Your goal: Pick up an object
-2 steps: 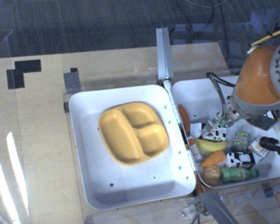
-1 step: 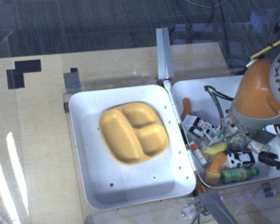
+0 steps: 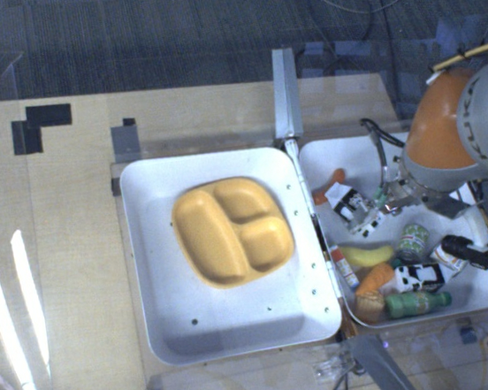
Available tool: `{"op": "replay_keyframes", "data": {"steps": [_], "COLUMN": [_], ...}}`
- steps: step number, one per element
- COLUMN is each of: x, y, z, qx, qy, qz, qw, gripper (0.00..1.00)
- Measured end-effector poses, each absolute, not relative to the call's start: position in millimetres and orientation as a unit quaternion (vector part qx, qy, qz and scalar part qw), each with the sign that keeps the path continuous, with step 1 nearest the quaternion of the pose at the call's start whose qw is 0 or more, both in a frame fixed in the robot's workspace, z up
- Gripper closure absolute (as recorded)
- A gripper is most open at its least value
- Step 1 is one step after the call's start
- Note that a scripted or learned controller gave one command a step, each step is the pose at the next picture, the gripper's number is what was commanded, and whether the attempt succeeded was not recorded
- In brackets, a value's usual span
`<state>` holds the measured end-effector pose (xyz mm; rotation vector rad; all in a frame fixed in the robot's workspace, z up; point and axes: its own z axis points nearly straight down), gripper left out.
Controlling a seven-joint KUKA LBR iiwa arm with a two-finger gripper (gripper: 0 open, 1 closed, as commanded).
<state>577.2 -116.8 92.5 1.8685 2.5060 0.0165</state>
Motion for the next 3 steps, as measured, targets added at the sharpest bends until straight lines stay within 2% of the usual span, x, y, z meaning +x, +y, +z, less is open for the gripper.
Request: {"op": "replay_keyframes", "data": {"steps": [1,2,3], "x": [593.2,596.0,659.8], "y": [-96,-95,-40], "z": [88,101,225], "qx": [0.578,0.574,0.579], "qy": [0.816,0.819,0.815], "qz": [0.0029,0.0047,0.0026], "qw": [0.005,0.009,0.004], "gripper": [0.0,1.0,1.0]}}
